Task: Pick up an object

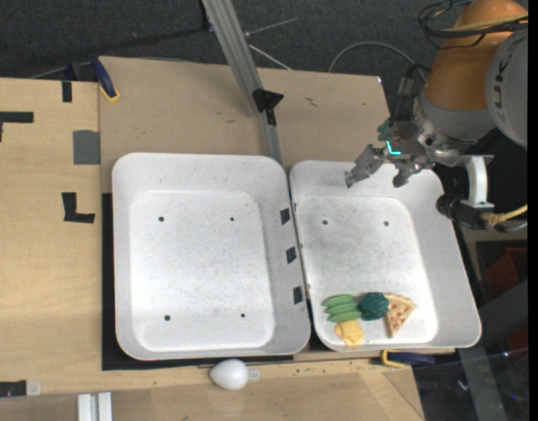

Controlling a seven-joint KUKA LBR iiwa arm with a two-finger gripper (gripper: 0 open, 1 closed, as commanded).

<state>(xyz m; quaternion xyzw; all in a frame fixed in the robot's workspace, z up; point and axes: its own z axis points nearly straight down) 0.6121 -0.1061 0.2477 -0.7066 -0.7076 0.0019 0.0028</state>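
i see the hand (376,172) above the far edge of the right bin (444,261), its two fingers spread apart with nothing between them. the objects sit well away in that bin's near corner: green toy (341,306), dark teal piece (372,304), pizza slice (398,312) and yellow piece (349,331), clustered together. a white egg shape (229,374) lies on the counter (190,112) beside the left bin (203,169).

The two bins (198,169) looked like matt white plastic, finely speckled with dark flecks. The bench (190,103) was pale wood or board (flat, unpolished). The arm (479,51) had a glossy orange shell over grey casing. A slanted rail (233,42) looked like brushed metal. The toy food (369,314) seemed soft-sheen plastic, and the white egg (229,374) was smooth.
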